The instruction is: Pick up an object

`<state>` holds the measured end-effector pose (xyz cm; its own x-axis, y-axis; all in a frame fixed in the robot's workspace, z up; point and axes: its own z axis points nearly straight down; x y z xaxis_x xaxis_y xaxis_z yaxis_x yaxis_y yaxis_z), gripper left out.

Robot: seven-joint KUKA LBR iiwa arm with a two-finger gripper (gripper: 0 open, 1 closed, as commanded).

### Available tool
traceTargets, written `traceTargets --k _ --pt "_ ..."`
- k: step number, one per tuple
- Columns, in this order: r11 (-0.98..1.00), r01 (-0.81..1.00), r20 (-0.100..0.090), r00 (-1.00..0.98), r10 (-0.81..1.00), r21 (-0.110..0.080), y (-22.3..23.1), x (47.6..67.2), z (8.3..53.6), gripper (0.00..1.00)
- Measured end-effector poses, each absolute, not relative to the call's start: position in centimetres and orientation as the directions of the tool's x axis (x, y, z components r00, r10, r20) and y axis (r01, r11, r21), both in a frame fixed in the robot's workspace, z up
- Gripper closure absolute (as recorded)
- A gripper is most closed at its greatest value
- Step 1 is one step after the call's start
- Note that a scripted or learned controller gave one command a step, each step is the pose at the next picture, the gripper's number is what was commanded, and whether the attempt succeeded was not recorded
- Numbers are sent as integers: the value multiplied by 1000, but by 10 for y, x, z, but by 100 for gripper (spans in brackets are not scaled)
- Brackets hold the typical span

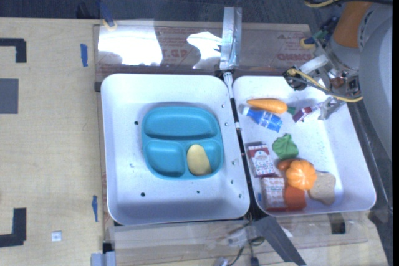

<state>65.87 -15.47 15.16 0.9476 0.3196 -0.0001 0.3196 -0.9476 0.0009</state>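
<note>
- you see two shallow white bins side by side on the surface: the left bin (118,152) and the right bin (349,152), their inner rims touching along the middle.
- in the left bin lies a blue divided tray (177,128), and a pale yellow potato-shaped piece (199,159) sits in the tray's lower right compartment.
- the right bin holds the pickable things. near its upper left an orange carrot (267,105) lies across, just above a blue and white packet (262,118).
- lower down you find a green leafy piece (285,146), a red and white carton (259,159) to its left, and a round orange fruit (301,174) below the green piece.
- a second red and white packet (273,191) and an orange-red block (295,197) lie at the near edge, with a tan bread-like piece (323,187) just right of the fruit.
- a small dark maroon item (299,114) lies right of the carrot, near the arm's tip.
- the arm (374,53) reaches in from the right, over the upper right corner of the right bin. the gripper (329,106) hangs there, close to the maroon item.
- you cannot tell how the jaws stand; wiring and metal parts clutter that spot, and nothing is seen clearly between them.
</note>
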Motion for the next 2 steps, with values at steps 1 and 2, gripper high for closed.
traceTargets --k 1,2 --pt "-978 211 1 978 211 -1 -138 646 86 0" --pt "-979 202 -12 979 202 -10 -143 658 86 0"
